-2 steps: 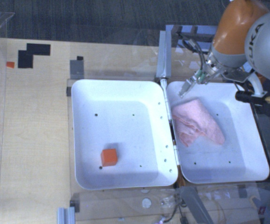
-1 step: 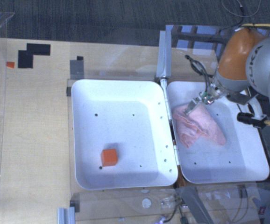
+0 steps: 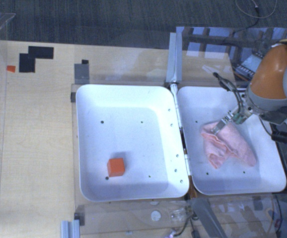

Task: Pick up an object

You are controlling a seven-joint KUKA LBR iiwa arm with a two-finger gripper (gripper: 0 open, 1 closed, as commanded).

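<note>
Wooden bench (image 3: 34,148) — two white bins (image 3: 128,98)

1. Left bin (image 3: 91,133): wide open floor, with an orange block (image 3: 116,167) alone near the front-left.
2. Right bin (image 3: 267,182): a pink cloth (image 3: 228,145) sprawls across the middle, with bare floor along the left side and the front.
3. The raised rims (image 3: 179,133) between the bins form a ridge to clear.
4. The hand (image 3: 226,124) sits at the cloth's upper edge, and the arm (image 3: 275,78) crowds the far-right corner.
</note>
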